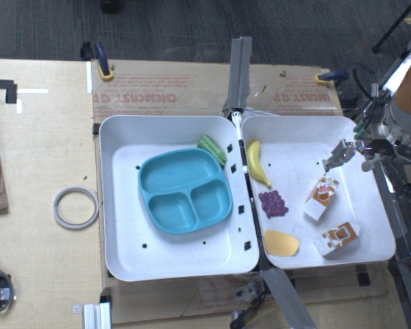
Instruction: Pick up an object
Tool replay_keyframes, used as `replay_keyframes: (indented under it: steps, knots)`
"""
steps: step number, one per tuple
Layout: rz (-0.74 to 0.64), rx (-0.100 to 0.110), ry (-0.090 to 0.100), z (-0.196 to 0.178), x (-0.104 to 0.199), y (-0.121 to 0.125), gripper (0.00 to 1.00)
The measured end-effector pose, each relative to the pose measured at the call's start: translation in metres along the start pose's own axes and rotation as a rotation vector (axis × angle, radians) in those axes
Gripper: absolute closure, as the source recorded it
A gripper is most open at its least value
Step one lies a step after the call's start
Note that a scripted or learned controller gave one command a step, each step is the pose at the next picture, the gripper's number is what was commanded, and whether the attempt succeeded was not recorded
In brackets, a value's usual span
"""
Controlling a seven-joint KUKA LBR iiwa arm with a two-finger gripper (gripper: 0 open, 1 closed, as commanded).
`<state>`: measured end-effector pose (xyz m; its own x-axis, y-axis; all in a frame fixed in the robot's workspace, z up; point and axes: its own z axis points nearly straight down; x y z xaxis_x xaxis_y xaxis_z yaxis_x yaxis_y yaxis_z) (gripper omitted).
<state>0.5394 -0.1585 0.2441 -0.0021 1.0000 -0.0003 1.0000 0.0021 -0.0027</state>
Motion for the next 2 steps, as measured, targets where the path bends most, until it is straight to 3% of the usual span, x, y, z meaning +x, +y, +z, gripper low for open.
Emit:
replay_keyframes:
  steps: [1, 2]
  knots:
    - [0.166, 0.001, 0.001, 0.114, -0.007, -0.031, 0.00]
    - [-0.078, -0.001, 0.001, 0.153, -0.024, -0.062, 0.00]
